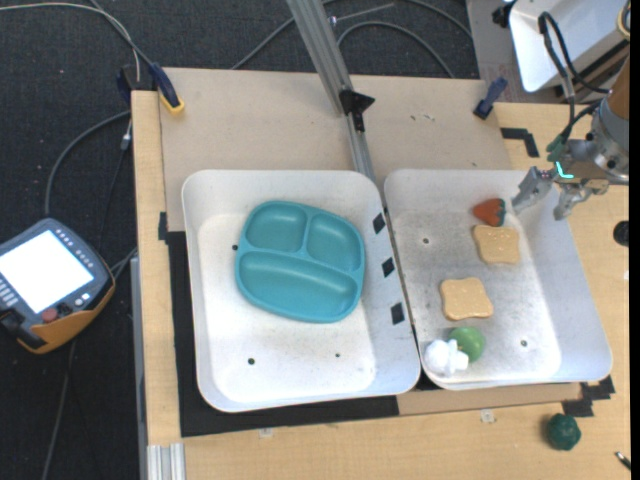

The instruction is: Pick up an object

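The metal two-finger claw point(548, 190) hangs with its fingers spread and nothing between them over the upper right corner of the right shallow white bin point(565, 298), just right of a small red rounded object point(488, 211) that lies in that bin. Below the red piece, in the same bin, sit a tan square slice like toast point(497, 245), a second tan slice point(466, 298) lower down, and a small green and white lump point(455, 351) near the front wall. The left shallow white bin point(215, 358) holds a teal plastic divided plate point(299, 261), and a dark green round object point(563, 431) rests on the wooden desk point(260, 118) outside the bins, near the right bin's front corner.
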Robot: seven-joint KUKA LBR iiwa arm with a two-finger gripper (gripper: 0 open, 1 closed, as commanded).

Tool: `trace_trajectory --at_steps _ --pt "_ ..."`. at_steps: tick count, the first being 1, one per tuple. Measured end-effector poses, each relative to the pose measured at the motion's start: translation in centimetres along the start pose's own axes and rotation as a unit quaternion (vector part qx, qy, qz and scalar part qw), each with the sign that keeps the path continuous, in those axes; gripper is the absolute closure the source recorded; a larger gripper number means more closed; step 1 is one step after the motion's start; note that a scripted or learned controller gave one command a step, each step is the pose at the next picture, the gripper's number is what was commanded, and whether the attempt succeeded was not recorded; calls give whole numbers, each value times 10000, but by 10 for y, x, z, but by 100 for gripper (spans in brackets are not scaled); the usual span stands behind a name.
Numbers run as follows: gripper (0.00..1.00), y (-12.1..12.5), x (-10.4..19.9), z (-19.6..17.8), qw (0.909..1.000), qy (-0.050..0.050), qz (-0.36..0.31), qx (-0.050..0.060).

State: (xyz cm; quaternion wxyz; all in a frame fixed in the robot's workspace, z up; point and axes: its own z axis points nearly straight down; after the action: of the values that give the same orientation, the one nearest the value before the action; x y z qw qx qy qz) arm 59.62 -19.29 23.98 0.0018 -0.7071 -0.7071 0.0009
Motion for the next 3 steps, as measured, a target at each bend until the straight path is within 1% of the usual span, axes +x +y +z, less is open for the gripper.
trace_trajectory --at_steps 1,3 --pt "0 1 0 -2 10000 -5 -4 -20" --pt "0 8 -6 84 10000 -1 -1 -4"
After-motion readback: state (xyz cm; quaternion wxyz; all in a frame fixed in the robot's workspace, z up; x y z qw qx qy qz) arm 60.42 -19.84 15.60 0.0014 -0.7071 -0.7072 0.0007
